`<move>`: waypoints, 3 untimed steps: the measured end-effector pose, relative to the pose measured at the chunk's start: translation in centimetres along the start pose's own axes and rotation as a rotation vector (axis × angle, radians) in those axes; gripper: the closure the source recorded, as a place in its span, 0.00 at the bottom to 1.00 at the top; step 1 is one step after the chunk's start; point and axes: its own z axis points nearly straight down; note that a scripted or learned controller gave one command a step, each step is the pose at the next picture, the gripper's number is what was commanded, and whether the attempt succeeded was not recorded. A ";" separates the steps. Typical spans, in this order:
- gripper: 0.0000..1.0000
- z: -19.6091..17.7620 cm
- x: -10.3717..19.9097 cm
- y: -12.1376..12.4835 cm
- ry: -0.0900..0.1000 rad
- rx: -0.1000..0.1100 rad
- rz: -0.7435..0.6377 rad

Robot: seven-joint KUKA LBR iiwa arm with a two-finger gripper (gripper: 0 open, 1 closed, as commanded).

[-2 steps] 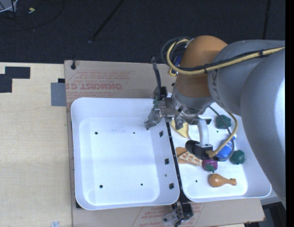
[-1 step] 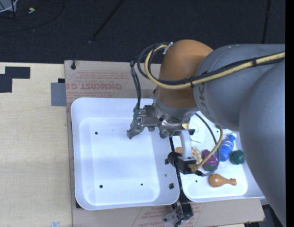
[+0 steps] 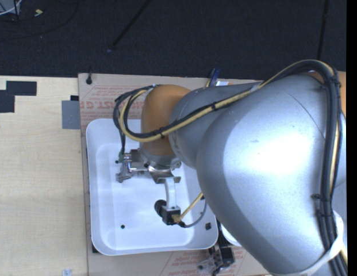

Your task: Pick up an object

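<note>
The grey arm with the orange band (image 3: 160, 119) reaches in from 3 o'clock and hangs over the shallow white plastic bin (image 3: 107, 203) that stands on the pale wooden counter (image 3: 40, 183). Its gripper (image 3: 149, 168) sits low over the upper middle of the bin floor. The wrist covers it from above, so I cannot tell whether it is spread or pressed together, and nothing can be seen held in it.

Two candidates for picking lie on the bare bin floor. A small dark piece (image 3: 208, 227) lies close to the bin's 3 o'clock wall, between 4 and 5 o'clock from the gripper. A tiny dark speck (image 3: 122, 227) lies at about 7 o'clock from the gripper, near the bin's 6 o'clock wall. Both are apart from the gripper, and both are too small to show shape or a long axis. The speck may be only a mark.

The grasp looks not yet made. The next move would likely call for a sideways shift toward one of them before closing.
</note>
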 end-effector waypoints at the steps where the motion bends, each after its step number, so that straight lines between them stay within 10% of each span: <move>1: 0.00 -0.6 -4.8 2.0 -0.002 0.001 0.007; 2: 0.00 -15.7 -4.4 4.7 0.003 -0.015 0.001; 3: 0.00 -15.7 2.0 5.2 0.002 -0.001 -0.002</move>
